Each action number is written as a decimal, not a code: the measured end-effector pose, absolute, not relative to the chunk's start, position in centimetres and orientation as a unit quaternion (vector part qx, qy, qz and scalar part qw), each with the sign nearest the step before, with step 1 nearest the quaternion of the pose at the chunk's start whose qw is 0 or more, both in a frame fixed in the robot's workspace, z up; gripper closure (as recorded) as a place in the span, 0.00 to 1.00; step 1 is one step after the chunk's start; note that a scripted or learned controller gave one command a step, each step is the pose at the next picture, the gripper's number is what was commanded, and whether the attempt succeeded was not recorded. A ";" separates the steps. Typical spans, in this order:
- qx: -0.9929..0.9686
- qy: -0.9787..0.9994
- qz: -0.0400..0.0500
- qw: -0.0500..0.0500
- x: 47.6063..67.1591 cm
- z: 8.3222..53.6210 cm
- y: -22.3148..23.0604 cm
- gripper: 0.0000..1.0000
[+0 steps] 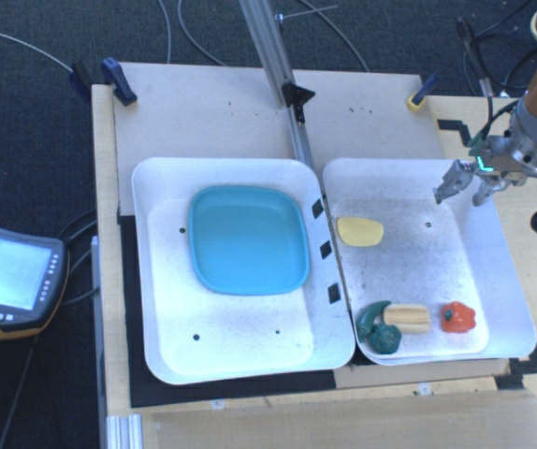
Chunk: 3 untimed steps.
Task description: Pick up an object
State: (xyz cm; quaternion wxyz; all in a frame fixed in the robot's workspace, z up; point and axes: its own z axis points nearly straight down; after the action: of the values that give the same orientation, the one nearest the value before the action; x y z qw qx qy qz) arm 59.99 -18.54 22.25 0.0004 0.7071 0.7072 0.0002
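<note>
My gripper [467,187] hangs over the far right corner of the right bin [502,251], open, with nothing between its two fingers. In that bin a yellow lump [359,231] lies near the left wall. Along the front wall sit a green pepper-like toy [378,327], a tan cylinder [407,318] and a red tomato-like toy [457,317]. All of these lie well apart from the gripper, toward the front and left.
The left bin [156,344] holds a turquoise square plate [248,238]. A metal pole [270,45] slants down between the bins from the back. A handheld pendant [11,279] lies on the floor at left. Clamps mark the bench's back corners.
</note>
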 end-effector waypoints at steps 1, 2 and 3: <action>0.707 0.707 0.000 0.000 60.0 22.2 -18.5 0.00; 0.707 0.707 -0.001 -0.002 59.5 16.9 -17.6 0.00; 0.707 0.707 -0.001 -0.002 59.8 11.0 -16.9 0.00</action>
State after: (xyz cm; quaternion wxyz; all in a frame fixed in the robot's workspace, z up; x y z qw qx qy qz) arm 59.82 -16.91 10.96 -0.0022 0.7069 0.7073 -0.0013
